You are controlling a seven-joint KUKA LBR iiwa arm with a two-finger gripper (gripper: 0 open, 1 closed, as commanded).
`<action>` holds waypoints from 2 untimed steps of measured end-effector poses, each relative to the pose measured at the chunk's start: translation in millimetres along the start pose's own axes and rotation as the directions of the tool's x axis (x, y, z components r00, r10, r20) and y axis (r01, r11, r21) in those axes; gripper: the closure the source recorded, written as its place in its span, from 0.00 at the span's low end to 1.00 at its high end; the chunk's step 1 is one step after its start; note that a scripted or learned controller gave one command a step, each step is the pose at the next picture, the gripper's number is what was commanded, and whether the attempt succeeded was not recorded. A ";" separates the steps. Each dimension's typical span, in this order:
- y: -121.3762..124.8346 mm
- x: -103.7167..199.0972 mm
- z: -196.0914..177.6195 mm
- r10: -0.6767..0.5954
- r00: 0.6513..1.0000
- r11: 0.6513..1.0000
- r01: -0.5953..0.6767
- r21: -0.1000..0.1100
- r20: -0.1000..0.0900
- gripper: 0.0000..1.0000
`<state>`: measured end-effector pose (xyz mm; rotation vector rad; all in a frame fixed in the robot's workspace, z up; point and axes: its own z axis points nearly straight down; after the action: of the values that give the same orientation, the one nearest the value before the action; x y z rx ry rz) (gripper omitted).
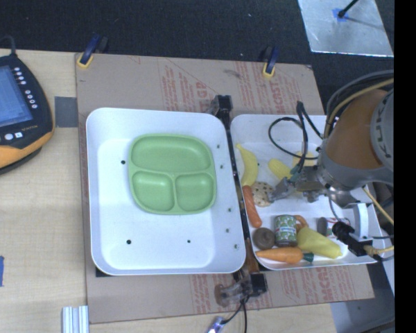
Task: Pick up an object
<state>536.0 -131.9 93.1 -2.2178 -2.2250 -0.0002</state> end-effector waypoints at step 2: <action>58.8 2.6 -9.5 -0.002 1.000 1.000 0.002 0.003 -0.001 1.00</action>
<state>594.8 -129.1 102.6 -2.2141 -2.2246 0.0020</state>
